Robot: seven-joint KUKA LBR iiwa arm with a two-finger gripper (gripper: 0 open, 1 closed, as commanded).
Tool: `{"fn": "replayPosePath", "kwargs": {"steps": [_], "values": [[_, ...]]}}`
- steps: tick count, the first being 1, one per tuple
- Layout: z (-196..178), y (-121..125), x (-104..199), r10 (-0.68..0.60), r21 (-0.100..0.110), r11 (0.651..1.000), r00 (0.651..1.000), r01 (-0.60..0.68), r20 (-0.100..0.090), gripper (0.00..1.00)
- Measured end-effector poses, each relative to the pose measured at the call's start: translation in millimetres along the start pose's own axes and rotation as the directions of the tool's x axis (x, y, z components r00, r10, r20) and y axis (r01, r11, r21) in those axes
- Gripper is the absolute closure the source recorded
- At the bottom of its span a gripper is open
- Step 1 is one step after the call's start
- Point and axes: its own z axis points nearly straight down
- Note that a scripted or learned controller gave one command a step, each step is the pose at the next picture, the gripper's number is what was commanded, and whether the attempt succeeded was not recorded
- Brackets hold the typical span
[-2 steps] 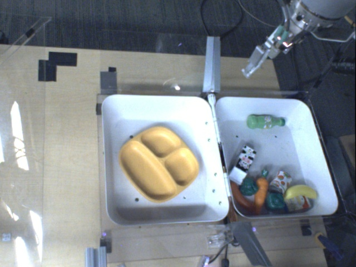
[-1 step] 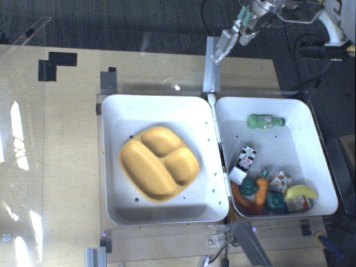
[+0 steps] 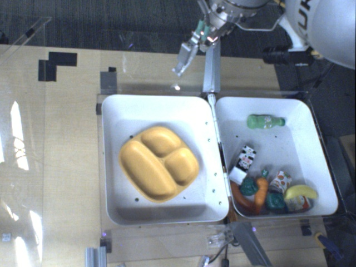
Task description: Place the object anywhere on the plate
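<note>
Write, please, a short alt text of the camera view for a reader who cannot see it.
A yellow three-compartment plate lies in the left white bin, with nothing on it. The right white bin holds a green bottle near its far side and a cluster of small toy foods at its near edge. The gripper hangs above the bench, beyond the bins.

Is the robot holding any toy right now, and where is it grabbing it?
No, nothing sits between the fingers of the gripper. It hangs above the bench beyond the bins, while the toys lie in the right bin and the yellow plate waits.
</note>
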Motion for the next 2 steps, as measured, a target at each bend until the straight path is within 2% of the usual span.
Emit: {"fn": "replayPosePath", "kwargs": {"steps": [1,2], "values": [[0.4,60.5,43.2,0.203,-0.001,0.979,0.979,-0.203,0.000,0.00],[0.2,60.5,43.1,0.203,-0.001,0.979,0.979,-0.203,0.000,0.00]]}}
